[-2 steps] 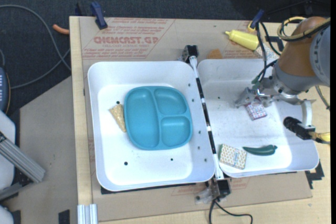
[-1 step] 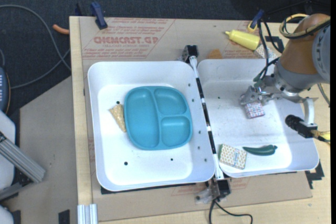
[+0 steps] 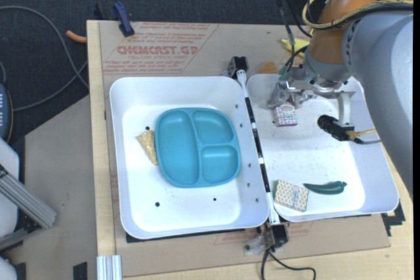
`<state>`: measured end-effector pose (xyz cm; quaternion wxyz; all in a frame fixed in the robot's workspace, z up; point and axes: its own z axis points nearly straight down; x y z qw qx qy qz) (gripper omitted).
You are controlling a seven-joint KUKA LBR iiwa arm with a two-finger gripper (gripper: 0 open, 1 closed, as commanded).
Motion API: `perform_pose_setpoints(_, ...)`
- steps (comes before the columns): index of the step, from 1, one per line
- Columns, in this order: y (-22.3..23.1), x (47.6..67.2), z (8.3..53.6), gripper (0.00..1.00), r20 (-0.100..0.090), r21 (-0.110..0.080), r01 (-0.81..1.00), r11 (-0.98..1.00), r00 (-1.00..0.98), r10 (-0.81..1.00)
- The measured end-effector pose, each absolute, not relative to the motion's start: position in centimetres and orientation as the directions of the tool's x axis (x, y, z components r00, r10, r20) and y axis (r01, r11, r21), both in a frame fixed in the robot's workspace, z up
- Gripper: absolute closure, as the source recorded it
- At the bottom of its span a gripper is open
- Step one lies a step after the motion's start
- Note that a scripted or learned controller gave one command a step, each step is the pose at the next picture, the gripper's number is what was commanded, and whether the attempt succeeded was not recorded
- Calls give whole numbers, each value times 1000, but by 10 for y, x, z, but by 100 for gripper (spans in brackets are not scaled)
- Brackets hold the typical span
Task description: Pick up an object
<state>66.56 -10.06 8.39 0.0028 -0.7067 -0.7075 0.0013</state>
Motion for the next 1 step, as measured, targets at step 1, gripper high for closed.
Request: perform_pose_setpoints(1, -40, 627, 186, 100, 1, 2, 1000, 2, -2, 1000)
